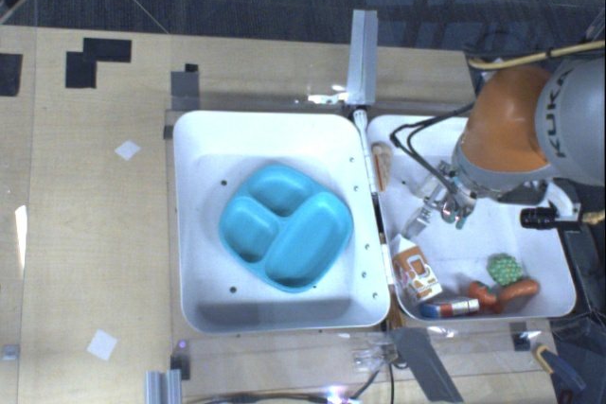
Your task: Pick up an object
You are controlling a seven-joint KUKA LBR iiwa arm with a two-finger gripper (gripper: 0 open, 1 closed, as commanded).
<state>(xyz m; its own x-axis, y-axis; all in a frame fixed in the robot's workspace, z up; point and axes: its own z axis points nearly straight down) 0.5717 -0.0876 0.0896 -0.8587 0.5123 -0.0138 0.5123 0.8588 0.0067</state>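
While the arm is reaching in from the right, the claw (434, 211) is hovering inside the right bin (559, 303); its opening cannot be told. Just below it, a small orange carton (416, 271) is lying near the bin's left wall, likely light and stiff, best gripped across its narrow sides. The left bin (194, 298) is holding a blue divided tray (285, 226).

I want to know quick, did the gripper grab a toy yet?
Gripper: over the right bin, nothing seen in it; open or shut cannot be told.
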